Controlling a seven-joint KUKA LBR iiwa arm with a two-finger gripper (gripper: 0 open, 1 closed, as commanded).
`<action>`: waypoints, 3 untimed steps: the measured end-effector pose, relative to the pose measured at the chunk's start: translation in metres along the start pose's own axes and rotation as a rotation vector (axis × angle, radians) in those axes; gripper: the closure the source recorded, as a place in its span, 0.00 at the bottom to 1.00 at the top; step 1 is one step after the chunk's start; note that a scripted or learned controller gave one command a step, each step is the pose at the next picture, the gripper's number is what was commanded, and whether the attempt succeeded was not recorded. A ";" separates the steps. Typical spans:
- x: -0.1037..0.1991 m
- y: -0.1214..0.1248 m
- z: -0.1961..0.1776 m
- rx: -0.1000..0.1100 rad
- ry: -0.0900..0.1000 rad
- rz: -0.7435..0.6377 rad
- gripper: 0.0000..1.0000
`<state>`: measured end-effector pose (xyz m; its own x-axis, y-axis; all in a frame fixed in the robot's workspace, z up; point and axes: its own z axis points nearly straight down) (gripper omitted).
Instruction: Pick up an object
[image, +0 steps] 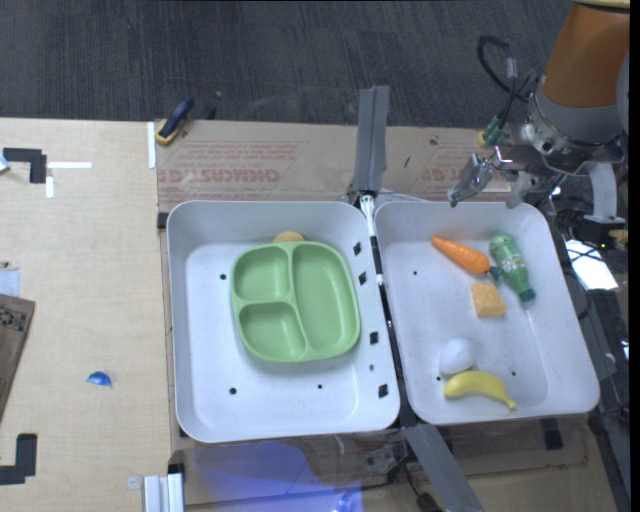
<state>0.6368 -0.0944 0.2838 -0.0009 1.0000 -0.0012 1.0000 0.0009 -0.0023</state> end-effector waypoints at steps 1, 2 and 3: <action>-0.042 -0.004 0.086 0.000 0.000 -0.043 0.00; -0.073 0.017 0.191 -0.005 0.000 -0.175 0.00; -0.074 0.015 0.184 0.004 0.002 -0.173 1.00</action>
<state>0.6514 -0.1686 0.1002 -0.1726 0.9850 0.0017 0.9850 0.1726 -0.0066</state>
